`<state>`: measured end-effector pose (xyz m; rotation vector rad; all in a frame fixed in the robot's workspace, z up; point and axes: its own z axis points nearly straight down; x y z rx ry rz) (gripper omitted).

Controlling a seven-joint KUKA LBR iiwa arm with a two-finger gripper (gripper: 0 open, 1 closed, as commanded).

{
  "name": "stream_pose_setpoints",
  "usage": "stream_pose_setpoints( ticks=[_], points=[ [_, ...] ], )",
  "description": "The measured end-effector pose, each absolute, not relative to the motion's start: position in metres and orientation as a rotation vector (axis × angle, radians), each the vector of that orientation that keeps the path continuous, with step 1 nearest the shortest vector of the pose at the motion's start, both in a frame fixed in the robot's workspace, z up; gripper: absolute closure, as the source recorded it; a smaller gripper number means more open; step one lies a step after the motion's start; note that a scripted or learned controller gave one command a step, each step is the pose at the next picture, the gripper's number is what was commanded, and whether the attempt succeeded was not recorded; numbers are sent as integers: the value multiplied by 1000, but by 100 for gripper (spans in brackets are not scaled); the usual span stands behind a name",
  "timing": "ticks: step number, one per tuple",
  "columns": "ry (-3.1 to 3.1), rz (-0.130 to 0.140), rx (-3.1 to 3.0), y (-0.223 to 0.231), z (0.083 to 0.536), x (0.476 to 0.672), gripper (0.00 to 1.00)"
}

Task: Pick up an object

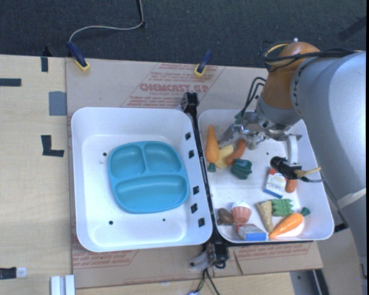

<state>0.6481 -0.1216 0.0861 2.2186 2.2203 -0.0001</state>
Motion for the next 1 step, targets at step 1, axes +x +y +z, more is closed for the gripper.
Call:
stream_pose_setpoints(
  ticks=[1],
  points=[
    [2218, 0, 2217, -115, 86, 640, 0]
  ],
)
